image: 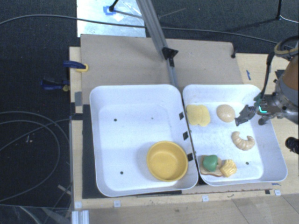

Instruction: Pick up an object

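Approach step, nothing grasped. Gripper (248,113) over right bin (275,164), frame right, fingers spread, empty. Nearest targets: egg (225,113) just left, croissant (244,141) below. Next: centre over one item, descend, close. Yellow bowl (167,160) in left bin (105,125), out of play.

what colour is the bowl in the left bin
Yellow; the bowl shows clearly in the camera view.

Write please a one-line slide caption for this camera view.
Claw hovers over right bin beside egg and croissant; yellow bowl in left bin.
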`<state>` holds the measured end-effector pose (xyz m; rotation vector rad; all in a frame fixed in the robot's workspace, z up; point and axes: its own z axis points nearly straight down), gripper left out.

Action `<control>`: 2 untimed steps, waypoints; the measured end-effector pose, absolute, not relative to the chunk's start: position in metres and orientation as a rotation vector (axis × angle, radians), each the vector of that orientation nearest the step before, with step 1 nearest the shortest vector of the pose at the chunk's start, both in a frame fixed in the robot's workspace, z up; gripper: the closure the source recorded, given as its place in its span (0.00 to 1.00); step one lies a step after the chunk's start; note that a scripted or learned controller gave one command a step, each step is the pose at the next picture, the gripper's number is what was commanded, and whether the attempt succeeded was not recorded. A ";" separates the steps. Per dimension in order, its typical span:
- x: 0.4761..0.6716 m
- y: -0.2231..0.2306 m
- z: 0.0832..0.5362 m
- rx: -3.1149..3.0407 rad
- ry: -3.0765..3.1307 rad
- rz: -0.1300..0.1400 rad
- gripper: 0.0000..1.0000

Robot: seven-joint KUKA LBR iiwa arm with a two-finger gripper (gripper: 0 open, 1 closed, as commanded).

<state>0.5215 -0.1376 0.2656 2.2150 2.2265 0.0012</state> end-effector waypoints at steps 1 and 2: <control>0.522 -0.138 0.266 2.214 2.226 0.002 0.00; 0.521 -0.148 0.215 2.222 2.223 -0.002 0.00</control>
